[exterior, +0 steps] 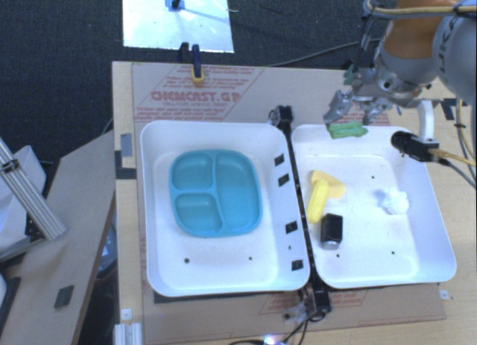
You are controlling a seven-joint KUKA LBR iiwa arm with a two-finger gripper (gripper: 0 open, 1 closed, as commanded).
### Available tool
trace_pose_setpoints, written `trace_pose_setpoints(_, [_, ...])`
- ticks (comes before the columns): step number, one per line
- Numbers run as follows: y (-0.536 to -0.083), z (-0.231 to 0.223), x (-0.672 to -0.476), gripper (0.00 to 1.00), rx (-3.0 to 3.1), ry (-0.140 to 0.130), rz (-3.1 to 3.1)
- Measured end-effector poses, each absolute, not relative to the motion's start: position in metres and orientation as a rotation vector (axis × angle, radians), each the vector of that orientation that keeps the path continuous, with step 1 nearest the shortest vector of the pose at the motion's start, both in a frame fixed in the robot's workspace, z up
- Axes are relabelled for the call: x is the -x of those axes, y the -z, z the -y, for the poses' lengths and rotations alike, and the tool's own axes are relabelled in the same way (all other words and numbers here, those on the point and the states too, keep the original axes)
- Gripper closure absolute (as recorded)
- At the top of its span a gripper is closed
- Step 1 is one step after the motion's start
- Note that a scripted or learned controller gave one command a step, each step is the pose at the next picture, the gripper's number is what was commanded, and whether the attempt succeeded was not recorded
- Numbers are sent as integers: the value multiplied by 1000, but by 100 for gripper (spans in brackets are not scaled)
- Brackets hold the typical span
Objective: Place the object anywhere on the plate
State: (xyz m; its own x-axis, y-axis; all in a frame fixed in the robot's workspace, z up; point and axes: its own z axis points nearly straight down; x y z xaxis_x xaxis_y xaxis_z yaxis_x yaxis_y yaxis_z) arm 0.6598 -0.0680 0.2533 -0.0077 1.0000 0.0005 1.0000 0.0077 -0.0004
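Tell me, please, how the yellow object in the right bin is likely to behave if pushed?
The yellow object looks elongated and rounded, so it may roll sideways. It appears smooth plastic, probably light and slippery. Its lower end lies near the black object, which it might nudge.

The arm [436,16] is cut off by the top and right edges, so only its orange band and wrist show. The gripper [350,112] sits at the far rim of the right bin [417,261], and its fingertips are blurred against a green object [347,130] there; whether the fingers pinch that object or merely hang above it cannot be told. The small white thing [395,201] in the right bin is too washed out against the bin floor to identify (perhaps crumpled, but unclear). A slanted metal rail [26,194] runs off the left edge.
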Motion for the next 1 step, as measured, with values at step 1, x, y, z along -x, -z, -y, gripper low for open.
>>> trace_pose_setpoints(1, [-257,18,-638,100,2213,2,2230])
